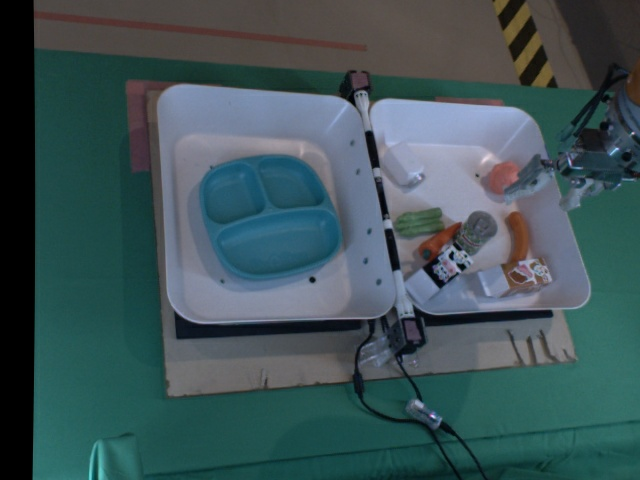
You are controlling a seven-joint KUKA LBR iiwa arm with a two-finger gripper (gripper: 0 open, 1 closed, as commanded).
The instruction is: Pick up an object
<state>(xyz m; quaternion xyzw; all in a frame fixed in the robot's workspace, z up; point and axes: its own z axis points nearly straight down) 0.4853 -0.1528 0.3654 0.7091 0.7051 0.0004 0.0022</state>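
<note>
High slanted view over both bins [370,108]

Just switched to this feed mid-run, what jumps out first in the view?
The blue divided plate lying alone in the left bin draws the eye first. Next is the clutter in the right bin: a green vegetable, an orange sausage, a tin can and a cow-print carton, bunched toward its near side. The gripper hangs over that bin's right edge, beside a pink-orange ball.
</note>
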